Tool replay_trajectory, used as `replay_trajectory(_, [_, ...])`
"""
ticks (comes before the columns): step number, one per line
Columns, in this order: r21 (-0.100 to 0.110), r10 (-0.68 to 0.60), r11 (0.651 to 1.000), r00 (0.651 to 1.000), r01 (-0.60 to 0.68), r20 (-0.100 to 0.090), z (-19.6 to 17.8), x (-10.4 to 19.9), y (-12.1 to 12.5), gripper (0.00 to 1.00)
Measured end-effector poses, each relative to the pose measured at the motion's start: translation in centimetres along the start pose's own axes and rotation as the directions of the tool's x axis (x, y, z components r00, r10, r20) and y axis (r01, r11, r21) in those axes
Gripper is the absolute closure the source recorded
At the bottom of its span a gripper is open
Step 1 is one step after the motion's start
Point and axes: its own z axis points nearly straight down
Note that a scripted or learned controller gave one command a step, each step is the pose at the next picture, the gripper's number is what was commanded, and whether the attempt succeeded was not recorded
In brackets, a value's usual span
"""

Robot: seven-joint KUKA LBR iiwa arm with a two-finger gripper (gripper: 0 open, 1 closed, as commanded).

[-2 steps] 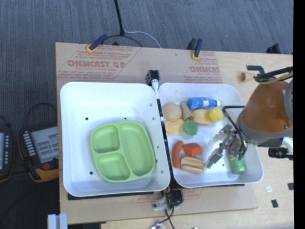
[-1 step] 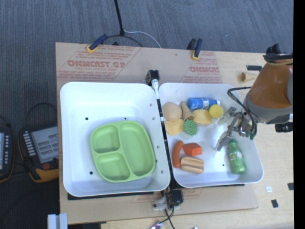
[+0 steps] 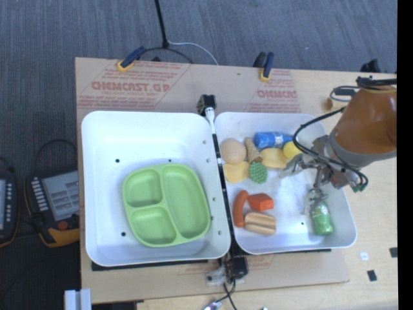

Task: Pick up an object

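Near right corner of the right bin [image 3: 342, 241]: a green bottle-shaped toy [image 3: 321, 217] lies against the right wall, and the gripper [image 3: 317, 190] hangs right over its top end; this looks like the pick target. Whether the claw is wide, narrow or closed on anything, cannot tell: the fingers blur into cables and the toy's pale cap. Risks, judged from this: the toy sits tight to the bin wall, so a finger could land on the wall or push the toy along it instead of straddling it; a rounded body could squirt out on closing. To the left, near, a hot dog toy [image 3: 260, 223], an orange-red piece [image 3: 260, 203] and a red sausage shape [image 3: 239, 207] sit well apart from the claw, low collision risk. Further back, a green ridged piece [image 3: 258, 172], yellow pieces [image 3: 236, 172], a tan egg-like item [image 3: 233, 150] and a blue packet [image 3: 271, 139] cluster touching; exact types hard to make out. The orange wrist [image 3: 364, 124] covers the bin's far right part and part of a yellow item [image 3: 290, 150]. Left bin [image 3: 103, 173] holds a green divided plate [image 3: 166, 204].
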Motion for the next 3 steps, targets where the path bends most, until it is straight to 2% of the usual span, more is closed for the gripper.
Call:
replay_trajectory(1, [0.012, -0.033, 0.999, 0.999, 0.033, 0.0, -0.2, 4.5, 0.9, 0.0])
replay_trajectory(2, [0.012, 0.201, 0.979, 0.98, -0.201, -0.002, 0.1, -0.9, 12.2, 0.0])
replay_trajectory(3, [0.009, -0.121, 0.993, 0.993, 0.121, -0.001, 0.0, -0.8, 10.4, 0.0])
